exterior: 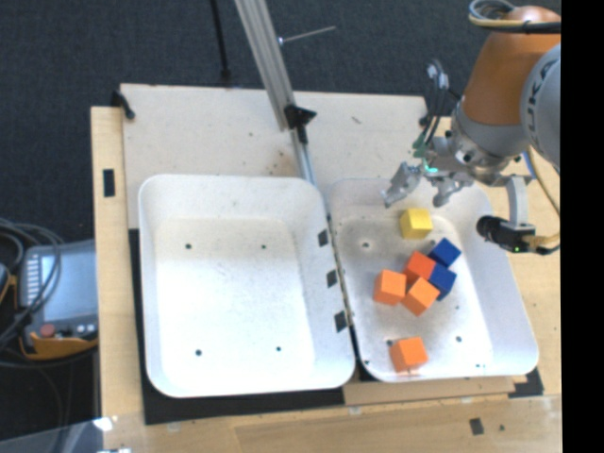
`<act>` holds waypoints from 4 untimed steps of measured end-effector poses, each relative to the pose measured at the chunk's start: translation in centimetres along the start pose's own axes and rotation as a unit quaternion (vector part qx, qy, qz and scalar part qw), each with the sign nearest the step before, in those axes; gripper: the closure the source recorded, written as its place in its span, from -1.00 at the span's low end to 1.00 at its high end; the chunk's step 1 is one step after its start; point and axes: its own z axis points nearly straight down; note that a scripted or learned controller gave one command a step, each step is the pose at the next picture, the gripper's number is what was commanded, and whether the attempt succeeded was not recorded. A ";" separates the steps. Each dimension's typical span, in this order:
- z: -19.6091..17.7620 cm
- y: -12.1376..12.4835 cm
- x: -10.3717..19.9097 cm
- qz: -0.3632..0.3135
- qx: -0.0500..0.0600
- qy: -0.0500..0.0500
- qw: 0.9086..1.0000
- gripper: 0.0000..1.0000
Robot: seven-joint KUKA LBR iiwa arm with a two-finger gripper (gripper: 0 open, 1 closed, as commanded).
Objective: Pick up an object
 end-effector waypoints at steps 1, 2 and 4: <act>-0.3 0.1 0.0 -0.001 -0.003 -0.001 1.000 -1.00; 5.9 0.0 0.4 0.001 0.000 -0.002 1.000 -1.00; 11.2 -0.3 0.3 0.003 -0.005 -0.001 1.000 -1.00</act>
